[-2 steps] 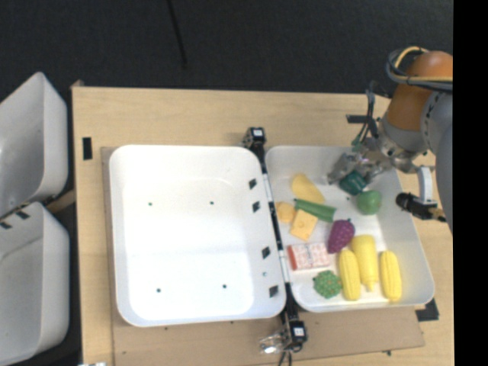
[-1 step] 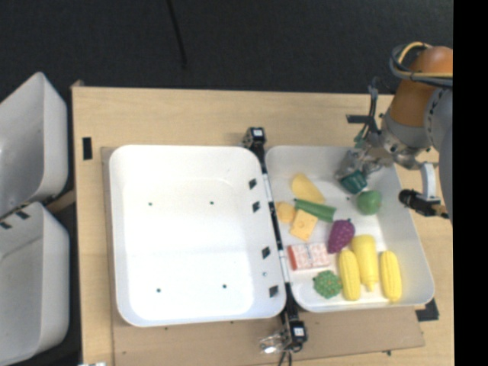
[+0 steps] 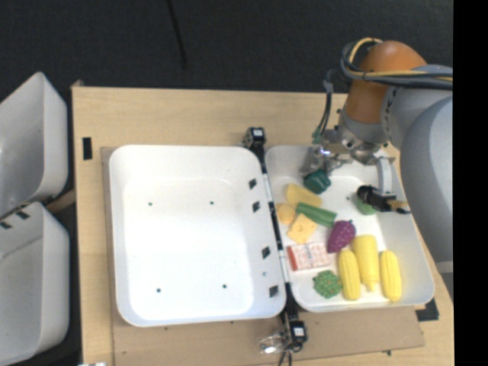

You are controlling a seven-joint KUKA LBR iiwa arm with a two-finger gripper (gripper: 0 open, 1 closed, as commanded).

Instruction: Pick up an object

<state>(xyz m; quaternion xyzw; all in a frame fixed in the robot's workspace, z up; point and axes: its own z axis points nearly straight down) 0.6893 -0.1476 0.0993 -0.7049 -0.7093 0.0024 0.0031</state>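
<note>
A grey robot arm reaches from the right over the right-hand white bin (image 3: 412,269), its gripper (image 3: 316,175) pinching a small dark green object (image 3: 317,181) above yellow and green toy food (image 3: 306,212).

— What sits where on the bench (image 3: 175,101)?
— Two bins side by side: the left bin (image 3: 183,235) and the right bin (image 3: 408,261).
— And the toys?
— All in the right one; three corn cobs (image 3: 368,265) along its near edge, grapes (image 3: 341,235) just behind them.
</note>
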